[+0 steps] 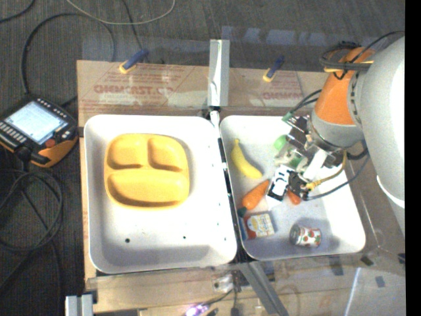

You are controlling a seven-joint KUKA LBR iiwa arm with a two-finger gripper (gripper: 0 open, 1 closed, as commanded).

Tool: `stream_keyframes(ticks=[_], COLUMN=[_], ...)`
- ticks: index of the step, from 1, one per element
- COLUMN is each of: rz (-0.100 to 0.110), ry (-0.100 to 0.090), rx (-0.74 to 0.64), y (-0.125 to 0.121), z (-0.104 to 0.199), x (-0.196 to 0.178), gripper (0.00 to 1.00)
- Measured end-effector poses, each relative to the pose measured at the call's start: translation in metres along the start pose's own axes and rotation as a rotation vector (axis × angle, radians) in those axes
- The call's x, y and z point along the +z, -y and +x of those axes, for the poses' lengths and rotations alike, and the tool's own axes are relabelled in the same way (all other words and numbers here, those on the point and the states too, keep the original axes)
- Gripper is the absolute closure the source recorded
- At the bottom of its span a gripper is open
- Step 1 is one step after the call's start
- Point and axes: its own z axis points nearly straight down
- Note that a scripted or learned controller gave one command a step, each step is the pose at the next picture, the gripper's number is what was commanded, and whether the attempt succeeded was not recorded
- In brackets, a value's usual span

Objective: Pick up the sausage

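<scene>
My gripper (281,184) hangs low in the right bin (342,232), near its middle. A small reddish piece that looks like the sausage (294,198) pokes out just to the gripper's right, mostly hidden by it. I cannot tell whether the gripper touches it. An orange carrot (255,194) lies right beside the gripper on its left.
A yellow banana (244,162) lies at the right bin's left side. A green item (281,142) sits behind the gripper. A small red and white box (260,225) and a can (305,236) rest near the front. The left bin (158,249) holds a yellow divided tray (148,170).
</scene>
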Motion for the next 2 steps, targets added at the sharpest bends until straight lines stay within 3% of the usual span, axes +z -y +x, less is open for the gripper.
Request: stream_keyframes(ticks=[1, 2], rz=[0.002, -0.001], ry=[-0.001, 0.001], rx=[-0.066, -0.043], y=[0.038, -0.032], z=[-0.021, -0.003], x=[-0.048, -0.090], gripper=[1.00, 1.00])
